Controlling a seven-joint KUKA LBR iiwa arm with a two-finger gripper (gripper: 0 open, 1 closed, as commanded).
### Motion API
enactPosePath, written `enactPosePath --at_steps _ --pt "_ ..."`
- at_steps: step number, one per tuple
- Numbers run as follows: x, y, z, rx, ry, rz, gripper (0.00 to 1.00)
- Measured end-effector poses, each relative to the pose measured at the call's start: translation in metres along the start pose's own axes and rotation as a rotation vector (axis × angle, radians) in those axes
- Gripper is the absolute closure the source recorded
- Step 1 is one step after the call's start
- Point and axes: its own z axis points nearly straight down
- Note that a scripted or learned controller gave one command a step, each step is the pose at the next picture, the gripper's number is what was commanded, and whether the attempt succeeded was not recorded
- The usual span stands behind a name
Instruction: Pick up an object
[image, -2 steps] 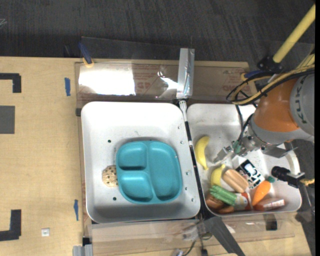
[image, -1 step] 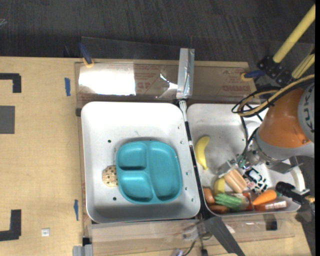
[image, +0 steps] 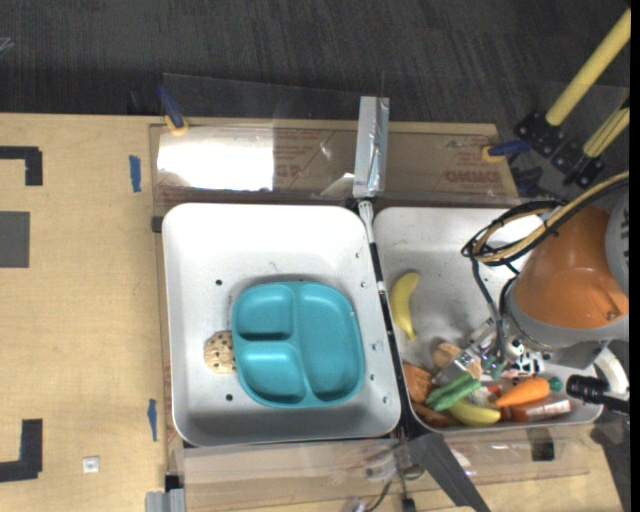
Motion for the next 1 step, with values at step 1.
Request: enactPosePath --at_steps 1 --pt "0.0005 0.0003 -0.0086 0.0 0.001 0.002 1.0"
